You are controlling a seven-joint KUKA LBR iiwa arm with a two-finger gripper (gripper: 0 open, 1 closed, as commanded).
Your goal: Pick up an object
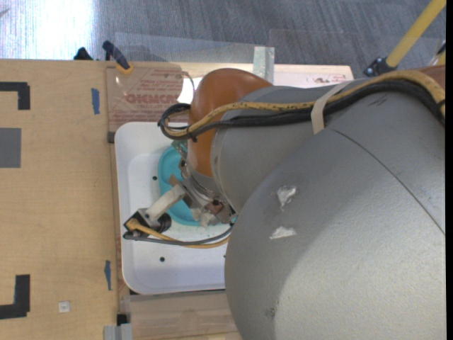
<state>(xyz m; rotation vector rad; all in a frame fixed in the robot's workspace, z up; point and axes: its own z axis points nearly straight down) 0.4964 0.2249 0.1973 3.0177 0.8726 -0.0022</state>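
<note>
Arm (340,211) takes up the right of the view and bends down into the white bin (134,147), with its orange band (216,112) above the wrist. Gripper (204,210) sits low in the bin, right over a teal thing (170,167). The teal thing is round-edged and looks flat, perhaps a dish or a lid, but the wrist hides most of it. It lies near the bin's middle, toward the far side, and is the one likely target I can make out. I cannot tell whether the gripper is open or closed on it, because the wrist and arm cover its working end. Nor can I tell whether it touches the teal thing or hangs just above it.

The step in hand looks like the descent or the grasp itself, since the tool is at the target rather than on its way there. The next move probably calls for a firm close on an edge of the teal thing, then a straight lift clear of the bin wall. A flat, smooth piece may slip or tip out, so a slow lift seems wise.

A dark speck (162,260) on the bin floor is too small to name. A tan board (56,190) lies to the left of the bin.
</note>
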